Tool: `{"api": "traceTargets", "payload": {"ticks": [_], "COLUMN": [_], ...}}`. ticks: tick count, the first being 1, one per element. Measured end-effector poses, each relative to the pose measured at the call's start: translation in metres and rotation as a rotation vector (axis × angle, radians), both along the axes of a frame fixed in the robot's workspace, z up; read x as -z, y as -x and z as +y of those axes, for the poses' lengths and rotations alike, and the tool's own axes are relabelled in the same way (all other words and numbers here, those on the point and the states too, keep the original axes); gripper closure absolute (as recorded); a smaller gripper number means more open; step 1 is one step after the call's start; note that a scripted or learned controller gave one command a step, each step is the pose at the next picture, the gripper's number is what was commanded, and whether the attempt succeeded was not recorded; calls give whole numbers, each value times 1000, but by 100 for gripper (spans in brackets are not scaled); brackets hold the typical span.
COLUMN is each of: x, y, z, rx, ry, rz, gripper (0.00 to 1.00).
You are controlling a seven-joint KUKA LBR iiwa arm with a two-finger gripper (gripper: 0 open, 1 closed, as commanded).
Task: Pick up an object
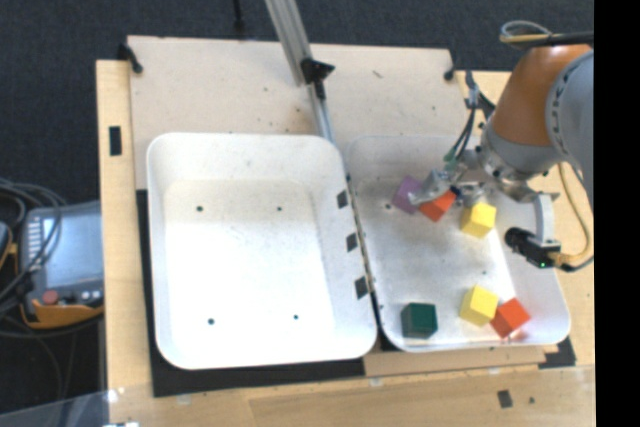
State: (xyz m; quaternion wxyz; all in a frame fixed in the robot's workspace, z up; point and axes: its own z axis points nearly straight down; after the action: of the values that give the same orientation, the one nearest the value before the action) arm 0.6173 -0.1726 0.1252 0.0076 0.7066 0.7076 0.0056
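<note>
An orange block [437, 207] sits in the right bin [400, 165], touching a purple block [407, 193] on its left. The gripper [447, 187] hangs just over both; whether it is open or grasping anything cannot be told. The grey arm [540, 115] bends in from the right, orange-banded. Nearby lie two yellow cubes [479, 219] [480, 304], another orange cube [511, 316] and a dark green cube [420, 319]. The left bin [250, 150] is smooth white plastic.

Overhead view. Gripper [443, 192] low in the right bin [400, 155], at an orange block [436, 207] beside a purple block [407, 194]; yellow block [479, 219] nearby; left bin [250, 147] alongside.
</note>
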Motion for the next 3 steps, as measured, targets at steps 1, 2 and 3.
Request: {"api": "traceTargets", "payload": {"ticks": [1,2,3], "x": [-10,-69,-132], "y": [-1,-8,-7], "z": [0,-9,-5], "rx": [1,-1,-4], "ry": [-2,-1,-1], "rz": [-2,12,11], "gripper": [100,100,100]}}
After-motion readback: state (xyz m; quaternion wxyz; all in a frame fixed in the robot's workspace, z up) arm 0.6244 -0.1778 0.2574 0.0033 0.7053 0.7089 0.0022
